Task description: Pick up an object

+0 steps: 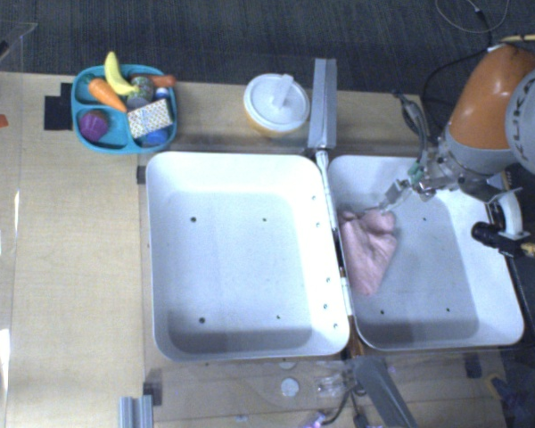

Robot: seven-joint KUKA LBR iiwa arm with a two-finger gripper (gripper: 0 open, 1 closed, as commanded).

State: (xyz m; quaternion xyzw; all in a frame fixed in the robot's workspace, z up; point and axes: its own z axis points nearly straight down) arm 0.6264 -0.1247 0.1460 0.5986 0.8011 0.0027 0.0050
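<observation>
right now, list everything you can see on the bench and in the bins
white bins: 2, white, side by side; left bin, right bin
pink cloth: 1, pink, crumpled at the left side of the right bin
blue tray: 1, blue, back left of the bench, holding toy food
toy banana: 1, yellow, in the tray
toy carrot: 1, orange, in the tray
lidded cup: 1, white lid, behind the left bin
arm: 1, grey with orange band, right
pincer: 1, above the cloth's upper edge

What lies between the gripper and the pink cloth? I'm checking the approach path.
Nothing, as far as the camera view shows: the gripper sits right at the upper edge of the pink cloth in the right bin.
</observation>
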